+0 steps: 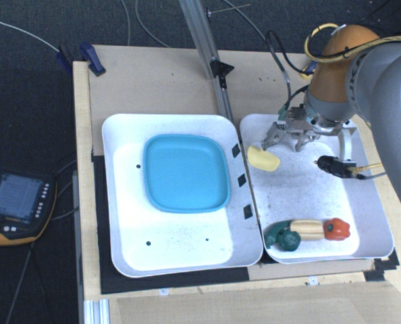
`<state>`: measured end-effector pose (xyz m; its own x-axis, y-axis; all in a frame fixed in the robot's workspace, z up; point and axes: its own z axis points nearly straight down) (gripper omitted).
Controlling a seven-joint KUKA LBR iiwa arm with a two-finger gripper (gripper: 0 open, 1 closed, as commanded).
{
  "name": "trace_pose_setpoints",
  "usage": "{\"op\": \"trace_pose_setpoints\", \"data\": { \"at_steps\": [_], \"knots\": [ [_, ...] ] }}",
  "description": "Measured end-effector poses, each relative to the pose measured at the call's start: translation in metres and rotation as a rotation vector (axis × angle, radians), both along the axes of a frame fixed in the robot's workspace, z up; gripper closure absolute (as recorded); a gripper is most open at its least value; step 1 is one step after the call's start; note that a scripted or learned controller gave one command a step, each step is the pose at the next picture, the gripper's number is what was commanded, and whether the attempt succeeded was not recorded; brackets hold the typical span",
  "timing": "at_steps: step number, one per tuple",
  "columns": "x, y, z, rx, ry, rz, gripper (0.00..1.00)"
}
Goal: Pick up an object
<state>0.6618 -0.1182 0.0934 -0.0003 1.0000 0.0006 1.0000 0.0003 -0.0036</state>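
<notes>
A pale yellow object (262, 158) lay in the right bin (369, 211), near its upper left corner. The gripper (286, 136) hovered just above and beside it, jaws spread and holding nothing. Judging by this, nothing had been picked yet; the grasp and lift remained. No readable writing appeared.

plate (187, 173): smooth, glossy blue plastic
bins (126, 241): matt white plastic, speckled at 3 o'clock
bench (160, 79): pale matt wood

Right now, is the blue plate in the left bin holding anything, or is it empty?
Empty. The blue plate lies flat in the left bin with its whole bare blue surface showing and nothing resting on it.
</notes>
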Motion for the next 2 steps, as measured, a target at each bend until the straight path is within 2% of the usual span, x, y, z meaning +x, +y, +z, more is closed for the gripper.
{"op": "trace_pose_setpoints", "data": {
  "at_steps": [1, 2],
  "knots": [
    [0.002, 0.0, 0.013, 0.0, -0.006, 0.0, 1.0],
    [0.008, -0.008, 0.07, -0.001, -0.009, 0.0, 1.0]
  ]
}}
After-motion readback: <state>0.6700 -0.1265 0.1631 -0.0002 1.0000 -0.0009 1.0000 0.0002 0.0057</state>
